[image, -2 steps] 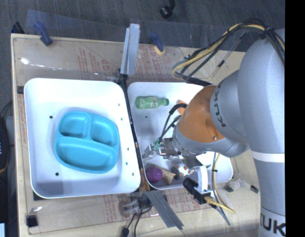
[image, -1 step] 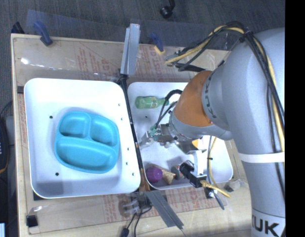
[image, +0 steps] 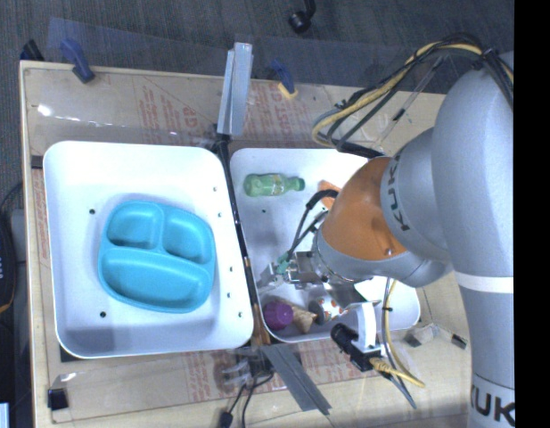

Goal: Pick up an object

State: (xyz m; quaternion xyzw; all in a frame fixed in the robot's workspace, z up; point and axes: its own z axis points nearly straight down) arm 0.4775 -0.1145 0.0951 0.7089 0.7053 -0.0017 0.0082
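Camera view: I see my gripper [image: 292, 270] low in the right bin [image: 257, 239] — grip state I cannot tell — with a purple toy [image: 276, 313] at its six o'clock, just beside it.

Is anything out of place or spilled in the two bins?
Nothing stands out. The blue tray lies flat in the left bin; the green bottle and purple object lie inside the right bin.

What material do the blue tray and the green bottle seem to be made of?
Blue tray: probably moulded plastic, matte to slightly glossy; one even colour, rounded compartments, soft highlights. Green bottle: likely translucent plastic; light spots show through its body, though it is small, so this is uncertain.
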